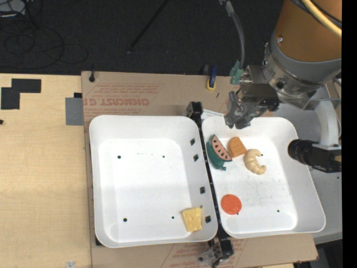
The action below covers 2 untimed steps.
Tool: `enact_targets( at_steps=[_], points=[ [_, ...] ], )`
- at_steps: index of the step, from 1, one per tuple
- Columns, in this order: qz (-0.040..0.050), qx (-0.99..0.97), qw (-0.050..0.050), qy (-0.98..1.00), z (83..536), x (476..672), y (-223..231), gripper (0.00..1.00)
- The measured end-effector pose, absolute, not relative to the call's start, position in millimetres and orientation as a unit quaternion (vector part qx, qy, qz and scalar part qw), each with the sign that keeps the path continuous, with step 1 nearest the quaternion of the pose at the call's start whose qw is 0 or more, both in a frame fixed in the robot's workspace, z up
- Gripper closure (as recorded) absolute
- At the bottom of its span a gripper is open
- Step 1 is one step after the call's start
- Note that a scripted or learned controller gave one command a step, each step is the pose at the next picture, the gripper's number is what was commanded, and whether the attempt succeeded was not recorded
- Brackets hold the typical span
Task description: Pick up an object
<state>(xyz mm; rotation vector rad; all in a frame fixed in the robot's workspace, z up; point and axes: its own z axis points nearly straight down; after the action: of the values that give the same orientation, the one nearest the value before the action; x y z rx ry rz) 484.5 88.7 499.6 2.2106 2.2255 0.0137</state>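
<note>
The right bin (304,205) holds a watermelon slice (218,150), an orange block (237,147), a croissant (255,161) and a round orange-red piece (231,204). A yellow cheese wedge (193,219) lies in the left bin (111,149) near its front right corner. My gripper (239,121) hangs over the back left part of the right bin, just above and behind the orange block. Nothing shows between its dark fingers.
A black divider clip strip (202,166) runs between the two bins. A black cylindrical fixture (309,154) sticks in at the right bin's right rim. Brown cardboard (139,96) lies under both bins, with a blue-yellow clamp (211,78) at its back edge.
</note>
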Motion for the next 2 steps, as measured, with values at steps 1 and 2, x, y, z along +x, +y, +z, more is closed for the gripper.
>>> enact_targets(
  at_steps=[1,2],
  points=[
    [0.0007,0.705,0.000,0.709,540,475.6,124,1.00],
    [-0.0045,0.706,-0.002,0.708,479,476.2,139,1.00]
  ],
)
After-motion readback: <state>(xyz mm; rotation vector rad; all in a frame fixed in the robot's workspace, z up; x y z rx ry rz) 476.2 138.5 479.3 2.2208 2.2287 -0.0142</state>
